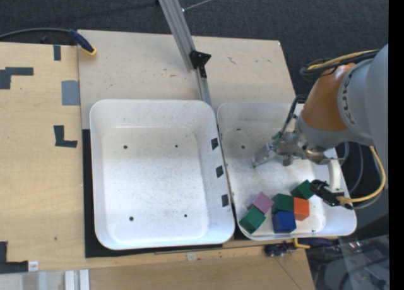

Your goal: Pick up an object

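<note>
The gripper point(260, 158) hangs over the bare middle of the right bin point(243, 124), and I cannot tell how its jaws stand. The blocks lie clustered toward the bin's near edge, the pink block point(262, 203) nearest, apart from the gripper.

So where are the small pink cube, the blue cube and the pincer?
Small pink cube point(262, 203), camera view, top face.
Blue cube point(284, 221), camera view, top face.
Pincer point(260, 160), camera view, between its fingertips.
</note>
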